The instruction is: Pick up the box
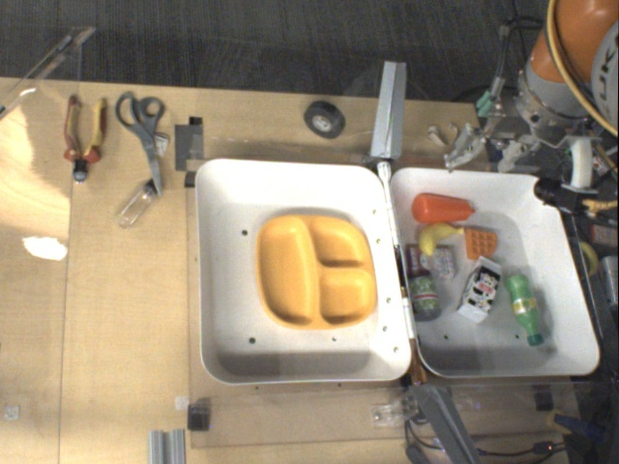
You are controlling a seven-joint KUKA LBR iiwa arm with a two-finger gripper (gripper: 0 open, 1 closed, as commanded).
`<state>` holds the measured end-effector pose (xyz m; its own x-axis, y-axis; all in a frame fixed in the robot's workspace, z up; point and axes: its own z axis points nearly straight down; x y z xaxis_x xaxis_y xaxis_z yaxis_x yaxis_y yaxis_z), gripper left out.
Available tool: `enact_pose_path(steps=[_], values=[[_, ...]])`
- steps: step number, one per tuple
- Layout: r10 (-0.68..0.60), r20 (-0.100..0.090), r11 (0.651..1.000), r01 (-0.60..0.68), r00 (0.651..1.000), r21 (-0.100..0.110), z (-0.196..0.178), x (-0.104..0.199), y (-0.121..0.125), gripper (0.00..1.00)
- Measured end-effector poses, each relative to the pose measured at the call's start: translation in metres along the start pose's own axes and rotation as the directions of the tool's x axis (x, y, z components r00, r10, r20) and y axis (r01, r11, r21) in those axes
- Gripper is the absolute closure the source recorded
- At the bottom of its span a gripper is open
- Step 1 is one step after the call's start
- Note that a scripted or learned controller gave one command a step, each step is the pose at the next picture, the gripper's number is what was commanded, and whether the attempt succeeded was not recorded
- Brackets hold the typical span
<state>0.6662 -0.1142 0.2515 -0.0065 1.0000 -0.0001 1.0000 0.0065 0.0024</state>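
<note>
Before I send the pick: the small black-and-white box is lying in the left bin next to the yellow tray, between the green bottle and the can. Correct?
Not quite. The box lies in the right bin, not the left; the camera view shows it there, between the green bottle and the can. The yellow tray sits in the left bin.

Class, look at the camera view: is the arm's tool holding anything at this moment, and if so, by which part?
Nothing is seen held. The tool hangs over the bench beyond the right bin's far edge, and the box lies in that bin, apart from it.

Even, soft light; glare on left bench (pixel 29 162).
</note>
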Motion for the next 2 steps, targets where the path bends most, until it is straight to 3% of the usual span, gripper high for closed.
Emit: enact_pose_path(steps=[1,2], values=[[0.134,-0.001,0.991,-0.134,0.991,-0.016,0.150,0.025,-0.080,0.00],[0.006,0.004,0.999,-0.006,1.000,-0.035,0.154,0.028,-0.105,0.00]])
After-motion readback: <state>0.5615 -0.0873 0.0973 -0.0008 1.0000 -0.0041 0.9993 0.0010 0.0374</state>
